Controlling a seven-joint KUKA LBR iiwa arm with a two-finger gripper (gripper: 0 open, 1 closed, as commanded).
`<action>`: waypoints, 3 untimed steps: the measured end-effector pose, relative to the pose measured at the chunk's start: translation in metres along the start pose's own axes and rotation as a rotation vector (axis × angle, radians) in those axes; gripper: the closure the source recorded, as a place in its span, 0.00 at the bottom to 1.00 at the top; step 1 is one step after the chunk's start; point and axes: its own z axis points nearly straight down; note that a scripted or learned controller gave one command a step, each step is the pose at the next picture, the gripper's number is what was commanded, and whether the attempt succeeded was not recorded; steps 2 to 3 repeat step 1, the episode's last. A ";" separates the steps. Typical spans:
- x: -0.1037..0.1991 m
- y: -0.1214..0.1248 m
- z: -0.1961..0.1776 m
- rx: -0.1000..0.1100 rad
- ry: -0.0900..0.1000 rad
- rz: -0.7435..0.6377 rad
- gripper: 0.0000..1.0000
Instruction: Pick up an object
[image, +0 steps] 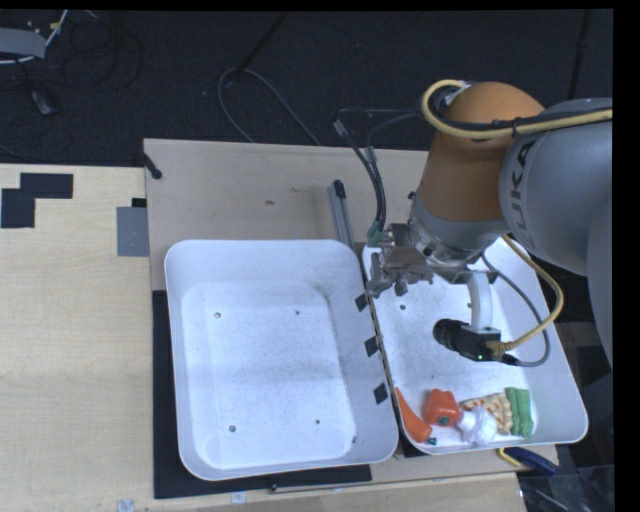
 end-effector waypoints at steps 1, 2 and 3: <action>0.045 -0.006 0.027 0.001 -0.001 0.001 1.00; 0.045 -0.006 0.027 0.001 -0.001 0.001 1.00; 0.045 -0.006 0.027 0.001 -0.001 0.001 1.00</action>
